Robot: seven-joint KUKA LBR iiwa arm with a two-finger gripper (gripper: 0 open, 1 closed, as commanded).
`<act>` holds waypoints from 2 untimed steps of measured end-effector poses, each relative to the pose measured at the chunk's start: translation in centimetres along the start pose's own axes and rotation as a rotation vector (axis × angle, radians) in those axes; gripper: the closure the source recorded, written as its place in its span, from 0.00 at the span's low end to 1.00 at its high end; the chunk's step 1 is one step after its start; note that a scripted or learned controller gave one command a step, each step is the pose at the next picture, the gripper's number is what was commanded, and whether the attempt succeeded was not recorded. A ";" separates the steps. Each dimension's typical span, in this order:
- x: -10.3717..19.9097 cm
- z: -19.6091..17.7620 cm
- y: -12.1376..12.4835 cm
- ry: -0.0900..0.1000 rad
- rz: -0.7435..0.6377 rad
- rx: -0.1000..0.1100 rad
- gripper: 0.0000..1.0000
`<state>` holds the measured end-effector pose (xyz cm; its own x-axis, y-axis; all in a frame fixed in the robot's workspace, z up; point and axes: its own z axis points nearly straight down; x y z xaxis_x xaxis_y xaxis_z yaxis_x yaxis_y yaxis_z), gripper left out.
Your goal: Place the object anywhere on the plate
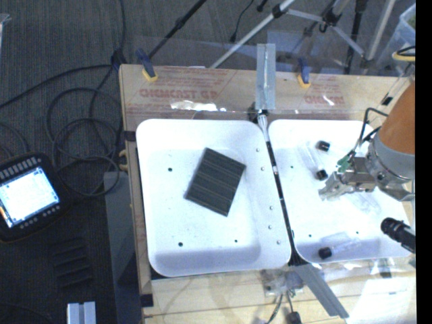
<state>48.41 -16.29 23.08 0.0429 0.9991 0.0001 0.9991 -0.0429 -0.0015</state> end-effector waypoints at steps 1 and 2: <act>3.6 10.2 8.3 -0.001 0.326 0.004 1.00; 9.1 -4.1 10.3 -0.005 0.739 0.001 1.00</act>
<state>59.06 -7.62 27.13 0.7047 0.7095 -0.0055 0.7095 -0.7047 -0.0001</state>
